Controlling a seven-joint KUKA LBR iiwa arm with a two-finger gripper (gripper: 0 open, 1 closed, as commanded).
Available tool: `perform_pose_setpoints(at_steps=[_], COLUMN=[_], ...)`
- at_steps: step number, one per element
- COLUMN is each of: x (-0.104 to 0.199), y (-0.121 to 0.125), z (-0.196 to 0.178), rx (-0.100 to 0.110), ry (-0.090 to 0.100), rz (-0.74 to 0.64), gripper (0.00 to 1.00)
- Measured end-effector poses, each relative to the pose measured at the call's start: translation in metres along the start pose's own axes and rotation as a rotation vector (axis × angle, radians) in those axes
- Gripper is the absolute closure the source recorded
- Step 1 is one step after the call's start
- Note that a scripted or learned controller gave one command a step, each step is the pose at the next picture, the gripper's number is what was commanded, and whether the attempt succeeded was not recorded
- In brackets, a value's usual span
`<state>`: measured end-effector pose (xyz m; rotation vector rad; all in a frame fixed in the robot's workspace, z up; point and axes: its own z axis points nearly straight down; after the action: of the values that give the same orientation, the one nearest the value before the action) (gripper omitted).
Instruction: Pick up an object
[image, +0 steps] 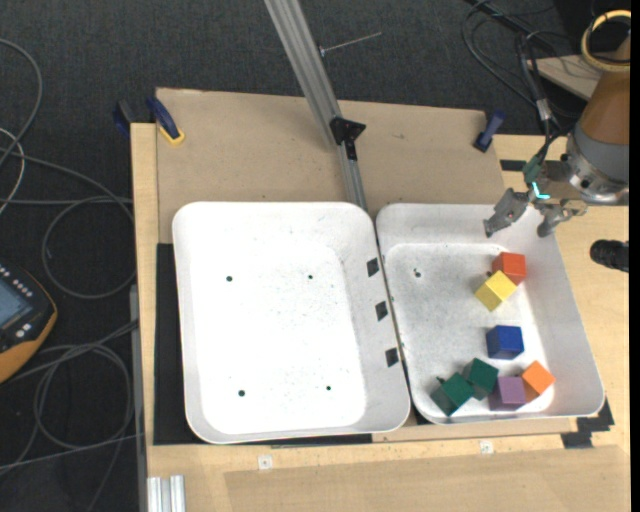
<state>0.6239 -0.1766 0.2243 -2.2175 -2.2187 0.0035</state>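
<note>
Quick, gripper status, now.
Gripper: open, fingers spread, holding nothing, hovering above the far edge of the right bin, just beyond the red-orange block.

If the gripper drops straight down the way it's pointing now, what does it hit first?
Probably the red-orange block, with the yellow block touching it just below in the right bin. The gripper hangs open above them, but depth is unclear; it could land on bare floor beside them.

Blue clamps (165, 120) at the bench's (260, 140) back corners, cables (60, 210) beyond.
</note>
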Motion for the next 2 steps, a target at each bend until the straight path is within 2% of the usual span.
perform_pose_setpoints(at_steps=[1,2], x=[0.000,0.000], y=[0.001,0.005], z=[-0.003,0.059], rx=[-0.004,0.001], ry=[-0.002,0.000], rz=[-0.001,0.000], gripper=[0.00,0.00])
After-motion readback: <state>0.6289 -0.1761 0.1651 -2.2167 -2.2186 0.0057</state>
